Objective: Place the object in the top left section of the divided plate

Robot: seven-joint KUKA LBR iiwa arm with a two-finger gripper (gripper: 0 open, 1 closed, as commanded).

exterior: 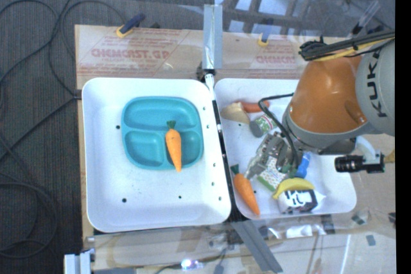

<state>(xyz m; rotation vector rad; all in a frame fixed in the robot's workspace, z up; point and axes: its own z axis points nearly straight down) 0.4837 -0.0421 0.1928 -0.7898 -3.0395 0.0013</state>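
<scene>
Teal divided plate [144,117] is carrying one toy carrot [173,147] on its right section, not top left, while the gripper [273,160], its grip impossible to tell, is hovering well right of the plate, needing a centred grasp.

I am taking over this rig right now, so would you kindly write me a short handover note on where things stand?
Gripper: low over the right white bin, among the clutter; whether it is open or shut is unclear.
Teal divided plastic plate: in the left white bin.
One orange toy carrot lies on the plate's right side, across the divider, not in the top left section.
A second orange carrot lies in the right bin, near a yellow banana.
Left: top left section holds nothing yet.
</scene>
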